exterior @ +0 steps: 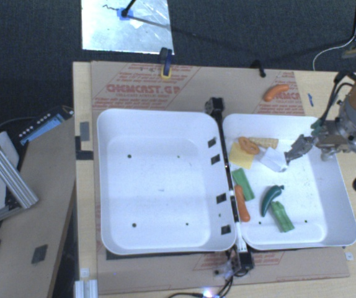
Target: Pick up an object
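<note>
My arm comes in from the right over the right bin (333, 185), pincer (291, 156) low and angled toward the white piece (271, 161) lying just off its tip. Cannot tell how the pincer is set; nothing is visibly between it. The pickable things crowd the bin's left half against the divider: yellow block (242, 157) with an orange piece (249, 145) on it, green stick (242, 182), carrot (242, 206), dark green pepper (270, 198), green bottle (283, 216). I judge the white piece the target, being nearest. The left bin (159, 179) sits alongside. An orange sausage (276, 92) lies outside on the cardboard (141, 85), out of play.
</note>
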Robot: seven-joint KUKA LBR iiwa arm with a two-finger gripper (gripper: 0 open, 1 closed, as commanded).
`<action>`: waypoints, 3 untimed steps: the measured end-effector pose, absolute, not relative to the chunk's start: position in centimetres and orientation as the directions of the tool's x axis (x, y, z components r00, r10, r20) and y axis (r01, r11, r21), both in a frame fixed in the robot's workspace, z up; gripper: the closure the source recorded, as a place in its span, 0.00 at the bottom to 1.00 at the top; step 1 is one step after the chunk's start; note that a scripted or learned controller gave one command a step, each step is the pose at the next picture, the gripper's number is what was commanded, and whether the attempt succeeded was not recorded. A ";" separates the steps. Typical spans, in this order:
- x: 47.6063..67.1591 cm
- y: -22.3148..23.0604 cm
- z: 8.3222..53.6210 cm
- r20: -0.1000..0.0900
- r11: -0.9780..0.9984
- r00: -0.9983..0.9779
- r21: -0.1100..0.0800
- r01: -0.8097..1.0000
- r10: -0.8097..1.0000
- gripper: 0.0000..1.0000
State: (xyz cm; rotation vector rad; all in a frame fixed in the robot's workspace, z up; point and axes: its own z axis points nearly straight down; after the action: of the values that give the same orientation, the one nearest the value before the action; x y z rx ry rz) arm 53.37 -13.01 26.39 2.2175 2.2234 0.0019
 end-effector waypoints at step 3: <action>61.5 -8.8 53.6 -0.003 0.006 -0.006 0.007 1.000 1.000 1.00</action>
State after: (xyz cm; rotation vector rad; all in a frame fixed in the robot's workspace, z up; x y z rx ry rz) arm 61.46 -8.83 53.58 2.2102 2.2229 0.0047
